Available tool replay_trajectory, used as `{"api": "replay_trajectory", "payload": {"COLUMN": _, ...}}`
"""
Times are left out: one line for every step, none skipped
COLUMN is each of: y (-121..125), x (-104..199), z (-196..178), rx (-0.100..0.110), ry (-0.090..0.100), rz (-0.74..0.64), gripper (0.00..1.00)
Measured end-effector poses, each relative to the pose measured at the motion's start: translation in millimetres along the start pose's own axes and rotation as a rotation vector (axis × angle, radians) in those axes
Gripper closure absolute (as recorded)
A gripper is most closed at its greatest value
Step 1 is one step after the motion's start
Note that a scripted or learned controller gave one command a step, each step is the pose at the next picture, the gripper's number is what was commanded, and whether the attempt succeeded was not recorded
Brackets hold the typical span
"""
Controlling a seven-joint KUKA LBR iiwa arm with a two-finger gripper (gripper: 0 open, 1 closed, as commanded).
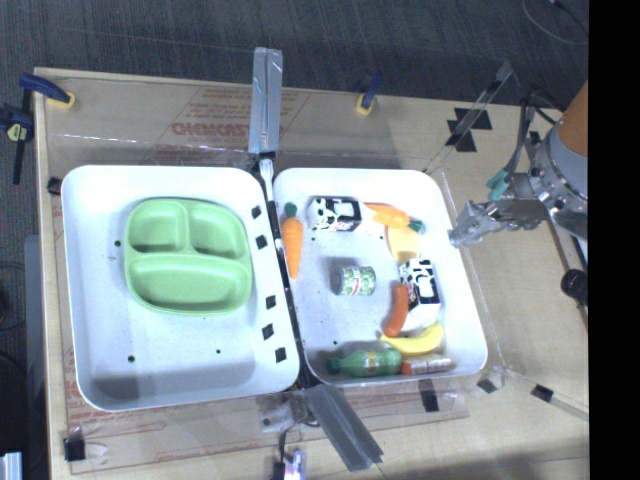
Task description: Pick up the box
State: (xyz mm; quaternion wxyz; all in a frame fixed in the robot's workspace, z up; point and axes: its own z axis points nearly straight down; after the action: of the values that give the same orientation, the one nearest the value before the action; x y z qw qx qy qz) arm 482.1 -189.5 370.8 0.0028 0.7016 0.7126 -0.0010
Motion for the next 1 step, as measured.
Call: {"api": "replay_trajectory", "payload": {"y": 1.3, "x": 0.3, "z": -10.6, "rx": -0.001, "ry": -0.002, "rz": -0.007, "gripper": 1.00}}
